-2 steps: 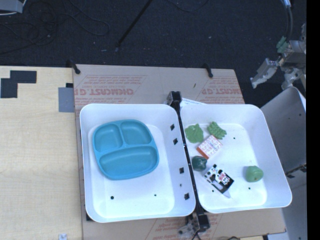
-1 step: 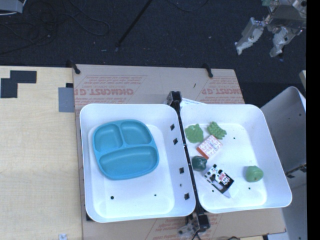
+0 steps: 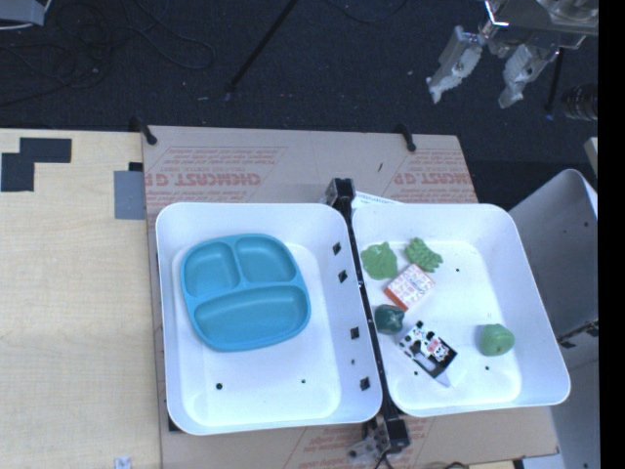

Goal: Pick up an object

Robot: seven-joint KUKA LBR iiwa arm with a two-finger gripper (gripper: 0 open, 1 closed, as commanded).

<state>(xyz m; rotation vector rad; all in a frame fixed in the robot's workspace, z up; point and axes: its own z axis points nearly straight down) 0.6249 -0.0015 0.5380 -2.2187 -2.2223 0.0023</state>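
Dark floor with cables lies behind the bench, and the gripper (image 3: 483,69) hangs high above it with nothing between its spread fingers.

From the camera view above, the left bin (image 3: 195,399) holds a blue divided plate (image 3: 244,291), and the right bin (image 3: 527,379) holds all the small objects: two light green pieces (image 3: 379,259) and (image 3: 423,253) near the divider, an orange-white packet (image 3: 409,286) just below them, a dark green ball (image 3: 390,319), a black-and-white toy (image 3: 428,348) and a green round piece (image 3: 496,339) standing apart. I judge that the objects close together are risky: fingers coming down there can push a neighbour or close on two things, and the round pieces may roll away.
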